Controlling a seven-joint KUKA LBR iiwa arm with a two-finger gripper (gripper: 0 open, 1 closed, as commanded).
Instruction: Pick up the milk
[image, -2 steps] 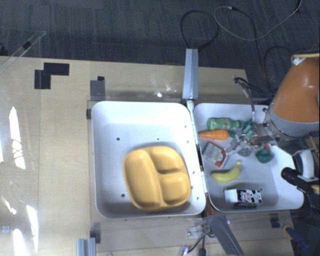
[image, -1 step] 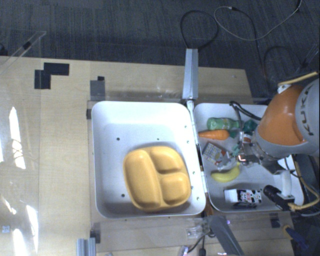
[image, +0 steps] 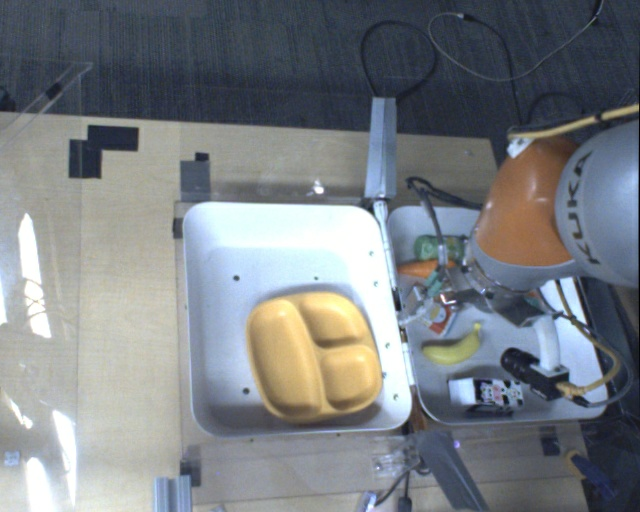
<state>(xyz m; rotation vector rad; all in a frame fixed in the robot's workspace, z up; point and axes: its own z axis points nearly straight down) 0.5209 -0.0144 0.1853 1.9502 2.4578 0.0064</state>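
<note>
The grey arm with its orange band (image: 525, 205) hangs over the right shallow white bin (image: 585, 345), its hand (image: 440, 300) low among the clutter, grip impossible to tell. The small white-and-black milk carton (image: 487, 392) lies near the bin's front wall, just beside the yellow banana (image: 452, 347). The yellow compartment tray (image: 313, 352) sits in the left white bin (image: 215, 300).

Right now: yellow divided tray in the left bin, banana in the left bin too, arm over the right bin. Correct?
One error. The banana lies in the right bin, not the left, near that bin's front half. The camera view shows it. The rest stands: the yellow divided tray sits in the left bin, and the arm is over the right bin.
</note>
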